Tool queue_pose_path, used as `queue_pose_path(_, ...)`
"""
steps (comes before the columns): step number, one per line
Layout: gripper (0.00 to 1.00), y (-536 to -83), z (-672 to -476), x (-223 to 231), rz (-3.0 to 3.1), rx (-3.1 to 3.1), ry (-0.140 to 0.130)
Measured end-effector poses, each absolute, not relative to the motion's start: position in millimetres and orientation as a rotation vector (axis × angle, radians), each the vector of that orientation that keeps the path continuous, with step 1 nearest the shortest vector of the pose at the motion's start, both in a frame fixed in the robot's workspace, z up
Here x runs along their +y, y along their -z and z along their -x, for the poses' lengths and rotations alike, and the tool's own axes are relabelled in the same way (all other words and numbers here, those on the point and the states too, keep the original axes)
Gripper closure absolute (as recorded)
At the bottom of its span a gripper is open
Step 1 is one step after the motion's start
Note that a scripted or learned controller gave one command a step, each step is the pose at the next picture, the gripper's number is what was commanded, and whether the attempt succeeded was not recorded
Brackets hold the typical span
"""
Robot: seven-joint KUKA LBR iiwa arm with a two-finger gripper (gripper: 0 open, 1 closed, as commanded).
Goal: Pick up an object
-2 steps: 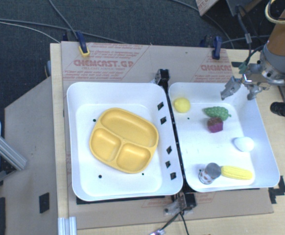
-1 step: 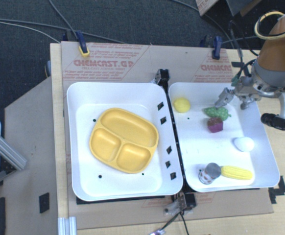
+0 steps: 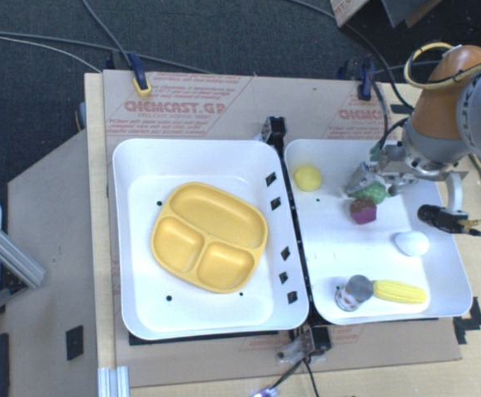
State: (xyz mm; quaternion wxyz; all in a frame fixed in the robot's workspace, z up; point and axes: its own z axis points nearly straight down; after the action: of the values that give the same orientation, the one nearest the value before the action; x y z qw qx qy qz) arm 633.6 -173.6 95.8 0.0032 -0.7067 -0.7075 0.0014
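Starting from the near edge of the bench, I see a small round grey metal-looking piece [image 3: 354,292] in the front of the right shallow white bin [image 3: 443,304], and just beside it, touching or nearly so, a yellow plastic corn cob [image 3: 400,291] lying on its side. A little farther back sits a white egg-shaped object [image 3: 411,242], apart from the corn. In the left shallow white bin [image 3: 129,222] a yellow plastic tray with three compartments [image 3: 209,236] lies flat near the middle, turned at a slant to the bin's walls. Black clips line the divide where the two bins meet. Farther on in my own bin, a small dark magenta block [image 3: 363,212] rests just below my gripper [image 3: 371,187], and a green lumpy object [image 3: 374,193] sits right at my fingertips, touching the magenta block or very close to it. Whether the green piece is between my fingers or merely under them I cannot tell, and how wide my jaws stand is hidden from this angle. To the far left of those, near the bin's back corner, lies a small yellow ball [image 3: 307,178], well apart from me. Behind both bins runs the brown cardboard sheet [image 3: 224,106] with red print.
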Motion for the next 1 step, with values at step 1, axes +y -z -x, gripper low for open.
queue_pose_path(1,1.00,-110.9,-634.2,-174.3,2.216,-2.219,-0.004)
